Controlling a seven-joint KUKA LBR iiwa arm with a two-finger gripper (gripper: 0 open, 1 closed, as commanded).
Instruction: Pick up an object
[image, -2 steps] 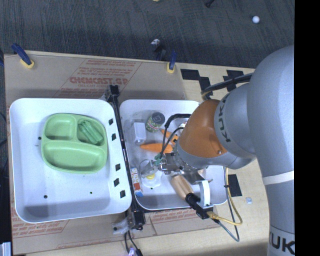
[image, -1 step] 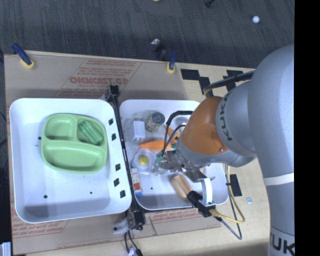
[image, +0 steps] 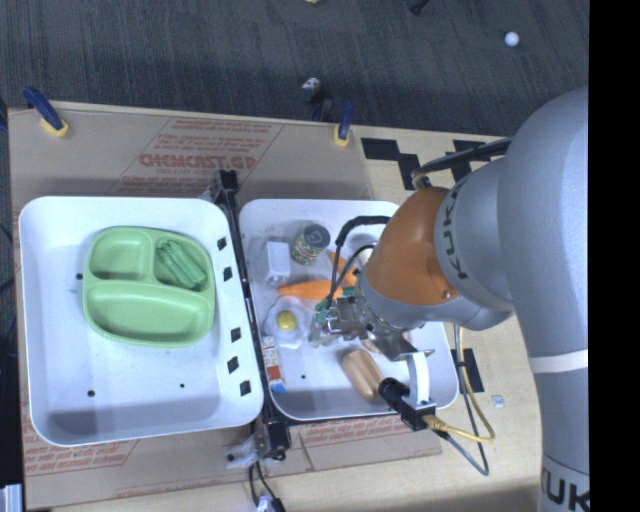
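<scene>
The grey arm with its orange band fills the right of the frame, and its two-finger gripper (image: 335, 322) hangs low over the middle of the right-hand shallow white bin (image: 310, 405). The wrist hides the fingertips, so whether the jaws are open, closed or holding anything cannot be told from here.

Candidates for the pick lie close around it. An orange carrot-shaped toy (image: 305, 290) lies just above the gripper, a small clear cup with a yellow ball inside (image: 286, 322) sits just to its left, and a tan cylindrical wooden piece (image: 362, 372) lies just below and to the right. A small round tin with a greenish label (image: 311, 241) and a white rectangular block (image: 277, 259) sit further up the bin. A thin printed strip (image: 270, 362) lies along the bin's left wall.

The left-hand white bin (image: 60, 400) holds a light green divided plastic plate (image: 145, 310), well apart from the gripper.

This looks like the reach or grasp stage. Next, the arm probably needs to settle on one object, close on it squarely, then lift straight up without dragging its neighbours.
</scene>
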